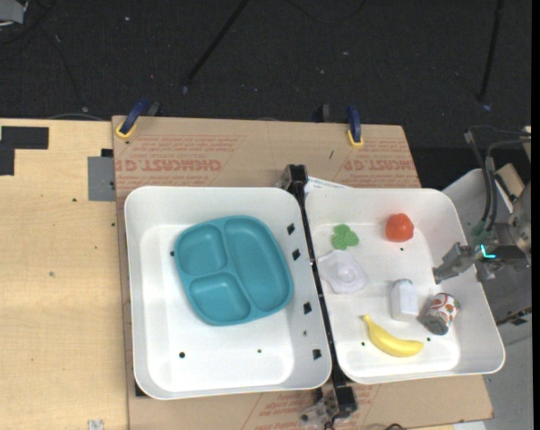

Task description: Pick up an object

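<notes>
Banana (pixel 392 339) lower-left of jaws (pixel 456 262), apart.

**Occlusions / unclear bits**

Arm (pixel 507 253) cut off at frame's right, just beside right bin (pixel 467 358); finger state unreadable. Clear item (pixel 344 274) in that bin too faint to identify. Bench front edge cropped below the bin.

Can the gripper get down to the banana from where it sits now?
Probably yes. The banana lies exposed on the floor of the right bin, touching nothing. The gripper sits at that bin's right edge; the mug and white block lie beside the path.
</notes>
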You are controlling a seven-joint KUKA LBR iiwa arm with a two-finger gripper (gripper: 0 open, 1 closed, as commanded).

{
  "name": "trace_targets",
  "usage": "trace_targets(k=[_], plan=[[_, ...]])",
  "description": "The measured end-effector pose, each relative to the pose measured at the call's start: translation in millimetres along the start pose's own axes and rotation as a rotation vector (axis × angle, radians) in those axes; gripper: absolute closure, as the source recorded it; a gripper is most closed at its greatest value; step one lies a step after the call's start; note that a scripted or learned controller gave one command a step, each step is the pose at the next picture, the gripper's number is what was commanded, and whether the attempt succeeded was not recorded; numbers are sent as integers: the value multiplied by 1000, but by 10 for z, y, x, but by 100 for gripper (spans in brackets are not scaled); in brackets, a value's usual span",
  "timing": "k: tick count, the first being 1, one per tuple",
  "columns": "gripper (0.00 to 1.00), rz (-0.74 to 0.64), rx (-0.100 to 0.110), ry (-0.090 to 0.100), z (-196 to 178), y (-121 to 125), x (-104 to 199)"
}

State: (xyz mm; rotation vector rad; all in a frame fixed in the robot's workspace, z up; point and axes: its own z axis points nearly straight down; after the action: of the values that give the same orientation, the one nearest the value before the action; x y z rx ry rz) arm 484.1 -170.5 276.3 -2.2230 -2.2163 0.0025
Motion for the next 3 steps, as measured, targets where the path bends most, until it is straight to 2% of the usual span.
trace_targets(k=[1,2,3], plan=[[100,0,0,0,-99,0,-3],[0,1,1,0,-95,-1,-4],[100,1,1,0,-195,0,-7]])
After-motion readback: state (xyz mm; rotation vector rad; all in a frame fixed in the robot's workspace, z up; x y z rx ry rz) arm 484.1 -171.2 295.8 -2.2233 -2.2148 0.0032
